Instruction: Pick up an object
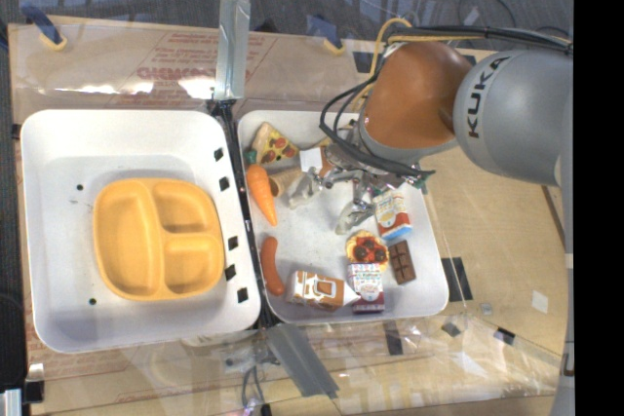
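Reaching in from the right, the grey arm hangs its fingers (330, 195) low over the right bin (437, 292). They are spread apart with nothing between them. A carrot (259, 193) lies just left of them, by the bin's left wall, with a pizza slice (274, 145) above it. The left bin (39, 170) holds a yellow tray (156, 237).

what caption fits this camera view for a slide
KUKA arm's gripper low in the right bin among toy foods; yellow tray in the left bin.
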Tool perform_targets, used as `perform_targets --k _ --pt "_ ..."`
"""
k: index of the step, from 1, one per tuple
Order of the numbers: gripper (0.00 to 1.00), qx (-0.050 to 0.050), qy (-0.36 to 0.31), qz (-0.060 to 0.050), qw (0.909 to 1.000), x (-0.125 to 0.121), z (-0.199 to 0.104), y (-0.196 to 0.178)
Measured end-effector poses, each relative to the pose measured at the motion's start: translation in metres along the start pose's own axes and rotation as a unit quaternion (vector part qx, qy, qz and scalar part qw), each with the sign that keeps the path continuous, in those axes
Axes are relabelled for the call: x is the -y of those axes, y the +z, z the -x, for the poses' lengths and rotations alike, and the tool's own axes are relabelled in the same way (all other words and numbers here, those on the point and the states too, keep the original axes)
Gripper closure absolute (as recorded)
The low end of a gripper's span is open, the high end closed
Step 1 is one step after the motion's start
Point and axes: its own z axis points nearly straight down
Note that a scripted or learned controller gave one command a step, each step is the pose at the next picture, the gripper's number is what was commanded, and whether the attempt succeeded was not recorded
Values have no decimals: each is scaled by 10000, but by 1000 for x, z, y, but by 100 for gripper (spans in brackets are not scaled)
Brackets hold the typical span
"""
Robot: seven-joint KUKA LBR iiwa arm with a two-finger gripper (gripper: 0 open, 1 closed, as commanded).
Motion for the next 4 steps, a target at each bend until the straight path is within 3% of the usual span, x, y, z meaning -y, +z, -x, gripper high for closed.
perform_targets --k 1,2,3,4 --pt "0 8 924 -15 9957 7 33 -1" --pt "0 17 2119 -70 9773 35 -49 -153" --pt "0 -30 2381 43 9712 -43 -98 -51" --pt "0 0 2901 -34 9570 -16 -83 -8"
